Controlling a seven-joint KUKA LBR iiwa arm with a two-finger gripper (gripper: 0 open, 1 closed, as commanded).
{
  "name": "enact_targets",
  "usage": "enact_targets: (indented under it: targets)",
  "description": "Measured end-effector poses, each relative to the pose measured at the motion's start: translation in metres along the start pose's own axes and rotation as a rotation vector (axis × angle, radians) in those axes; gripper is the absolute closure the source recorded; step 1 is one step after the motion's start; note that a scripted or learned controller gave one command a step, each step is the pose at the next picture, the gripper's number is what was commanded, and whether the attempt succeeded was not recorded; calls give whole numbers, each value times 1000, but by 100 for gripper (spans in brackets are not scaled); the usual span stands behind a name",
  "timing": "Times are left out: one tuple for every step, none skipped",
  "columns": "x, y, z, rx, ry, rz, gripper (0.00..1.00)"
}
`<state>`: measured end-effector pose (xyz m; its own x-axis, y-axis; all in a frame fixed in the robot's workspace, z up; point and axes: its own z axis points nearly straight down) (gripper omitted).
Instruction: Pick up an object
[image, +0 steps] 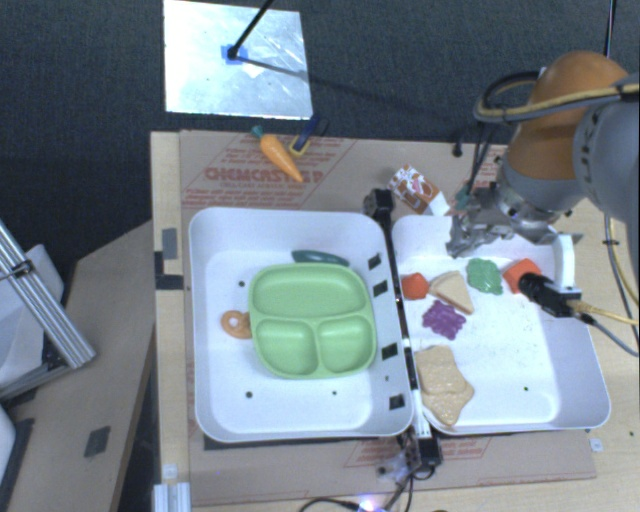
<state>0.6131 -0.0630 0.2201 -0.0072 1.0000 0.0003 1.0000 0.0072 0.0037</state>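
Camera view looks down on two white bins side by side on a tan bench (130, 300).

In the left bin (215, 250) sits a big green plate (310, 318) with three little sections in it. A dark green thing (322, 258) peeks out from behind the far edge of the plate. A small orange ring (236, 324) lies just beside the plate on its left.

The right bin (560, 385) has lots of play food in it. An orange-red piece (415, 286) lies close to the wall between the bins. Next to it is a tan wedge (455, 292) like a slice of bread. A green lump (485, 276) lies beside the wedge, and an orange block (521, 273) is past that. A purple bunch (443, 319) lies below the wedge. A big tan piece (443, 383) lies near the front of the bin.

The gripper (468, 243) hangs over the far part of the right bin, just above the tan wedge and the green lump. I cannot tell if it is opened up or squeezed together, and nothing can be seen in its grasp.

Outside the bins, a toy carrot (279, 157) lies on the bench behind the left bin. A small red and white packet (415, 189) lies behind the right bin.
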Motion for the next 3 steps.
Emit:
enact_targets:
  targets:
    - [-3, -1, -11, 1, 0, 1, 100]
    - [-5, -3, -3, 2, -1, 5, 100]
    - [-16, 3, -5, 0, -1, 6, 100]
